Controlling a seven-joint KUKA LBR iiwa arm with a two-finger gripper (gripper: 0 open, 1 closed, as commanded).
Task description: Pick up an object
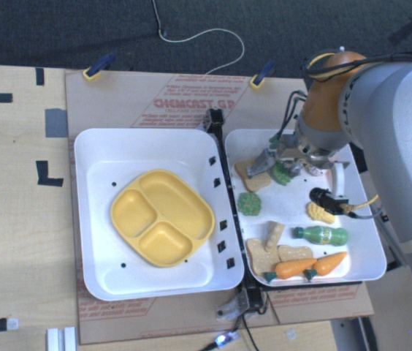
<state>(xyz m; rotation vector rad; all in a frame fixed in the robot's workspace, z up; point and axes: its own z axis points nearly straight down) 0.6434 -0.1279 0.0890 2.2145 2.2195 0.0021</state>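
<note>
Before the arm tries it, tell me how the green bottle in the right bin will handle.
The green bottle lies on its side, so a push would probably roll it. It looks like smooth toy plastic, likely light and slippery. The carrot lies close by and may get nudged.

arm (388, 123) cut off at right, tool (283, 168) fingers unclear

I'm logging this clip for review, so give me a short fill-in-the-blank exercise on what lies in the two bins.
1. The yellow tray with three compartments lies in the ____ bin.
2. The carrot lies along the near edge of the ____ bin.
3. The small bottle lying on its side is coloured ____.
4. The gripper hangs over the ____ end of the right bin.

Missing words: left; right; green; far
</note>
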